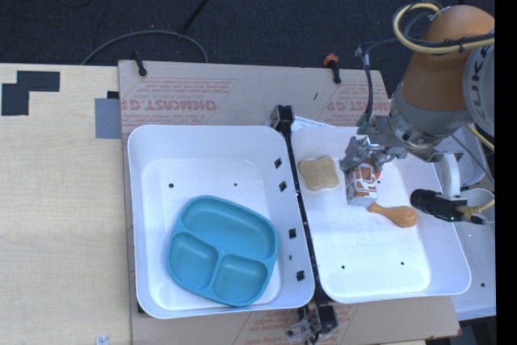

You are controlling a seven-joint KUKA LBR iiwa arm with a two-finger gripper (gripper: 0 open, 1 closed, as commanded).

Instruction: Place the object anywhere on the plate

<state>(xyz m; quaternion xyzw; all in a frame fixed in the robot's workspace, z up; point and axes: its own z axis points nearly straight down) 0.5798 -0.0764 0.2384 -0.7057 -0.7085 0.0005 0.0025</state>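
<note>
Camera view: gripper [361, 166] is hovering over carton [365, 182]; grip state indeterminable. Picking stage; next, carrying to plate [221, 250].

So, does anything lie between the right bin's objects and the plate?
Yes: the raised bin walls where the two bins meet. The blue plate lies in the left bin; the pincer is over the carton.

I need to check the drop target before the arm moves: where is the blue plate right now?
In the camera view the blue plate lies in the left bin, toward its lower middle, across the black divider from the right bin where the tool is.
</note>
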